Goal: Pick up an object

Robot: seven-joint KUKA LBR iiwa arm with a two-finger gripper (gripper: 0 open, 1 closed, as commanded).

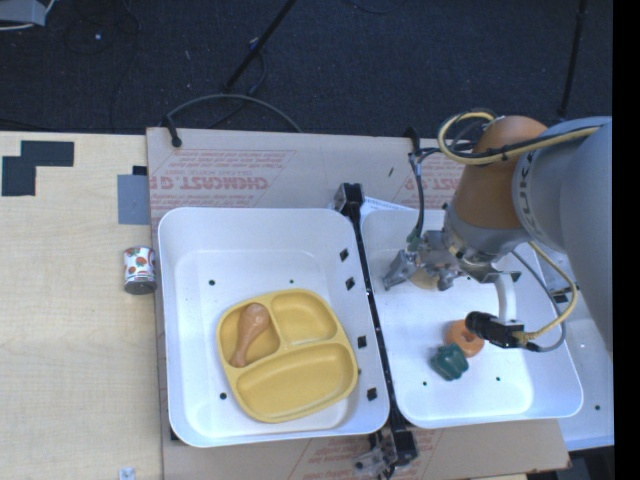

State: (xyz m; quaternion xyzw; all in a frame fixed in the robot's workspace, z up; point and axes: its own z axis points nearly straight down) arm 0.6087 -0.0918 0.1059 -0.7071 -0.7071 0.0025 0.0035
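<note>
Can't tell if our hand (432,268) is gripping anything, center-right of frame. We could easily miss the orange piece (463,335) and green toy (449,362) below it.

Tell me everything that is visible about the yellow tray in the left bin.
The yellow tray looks like smooth plastic, with rounded corners and raised ridges that split it into three compartments: two smaller ones at the far side and one long one at the near side. It lies flat on the floor of the left bin, turned at a slant to the bin's walls. A tan drumstick-shaped toy lies in the far left compartment. The other two compartments hold nothing. The gripper is apart from it, over the right bin.
</note>
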